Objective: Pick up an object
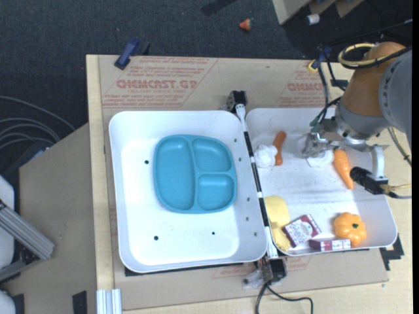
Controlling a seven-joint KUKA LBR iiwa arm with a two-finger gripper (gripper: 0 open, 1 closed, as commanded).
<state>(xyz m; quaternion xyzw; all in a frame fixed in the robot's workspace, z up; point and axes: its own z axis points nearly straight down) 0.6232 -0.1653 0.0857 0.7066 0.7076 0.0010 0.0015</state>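
Lowest in the frame, a small carton [300,230] and pumpkin [349,227] wait in the right bin [386,222]. End effector [317,146] hangs above a white lump [318,161], probably targeting it; finger state I cannot tell.

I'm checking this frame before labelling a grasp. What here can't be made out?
- End effector, camera view: its fingers are hidden by the wrist above them, so their state is unclear.
- Small white object under it: partly covered, so contact can't be judged.
- Red packet: print too small to read.
- Yellow item: identity unclear, partly under the packet.
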